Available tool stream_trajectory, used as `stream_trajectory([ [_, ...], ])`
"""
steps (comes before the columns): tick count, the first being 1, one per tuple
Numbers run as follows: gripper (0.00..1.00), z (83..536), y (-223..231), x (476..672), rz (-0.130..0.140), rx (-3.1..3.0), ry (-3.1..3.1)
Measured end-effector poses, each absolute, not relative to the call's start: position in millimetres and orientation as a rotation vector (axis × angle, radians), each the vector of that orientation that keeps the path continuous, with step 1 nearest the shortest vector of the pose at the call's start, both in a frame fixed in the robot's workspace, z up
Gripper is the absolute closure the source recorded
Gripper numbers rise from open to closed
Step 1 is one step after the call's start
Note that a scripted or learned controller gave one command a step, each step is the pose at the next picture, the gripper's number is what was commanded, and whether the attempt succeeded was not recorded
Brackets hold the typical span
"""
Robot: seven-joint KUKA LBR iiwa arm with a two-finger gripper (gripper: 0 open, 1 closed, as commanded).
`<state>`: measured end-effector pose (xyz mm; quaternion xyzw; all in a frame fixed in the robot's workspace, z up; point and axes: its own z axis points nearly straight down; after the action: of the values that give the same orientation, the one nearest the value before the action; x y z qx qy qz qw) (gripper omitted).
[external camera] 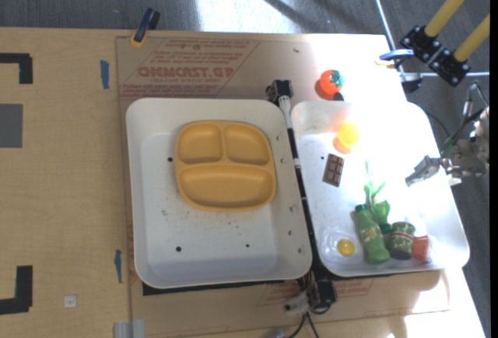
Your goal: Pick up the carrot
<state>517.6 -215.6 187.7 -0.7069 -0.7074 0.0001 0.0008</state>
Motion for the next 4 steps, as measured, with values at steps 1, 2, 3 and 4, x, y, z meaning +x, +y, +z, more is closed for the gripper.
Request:
stream_trajectory([
  [1,0.00,159,-223,509.3,-0.003,-2.525,-1.865],
  [2,0.00,122,-195,486.6,0.002,-2.803,-1.408],
  [3,1.00,132,-195,487.1,0.002,-2.802,-1.410],
  [4,1.00,258,-190,515.3,-0.001,-2.781,-1.462],
])
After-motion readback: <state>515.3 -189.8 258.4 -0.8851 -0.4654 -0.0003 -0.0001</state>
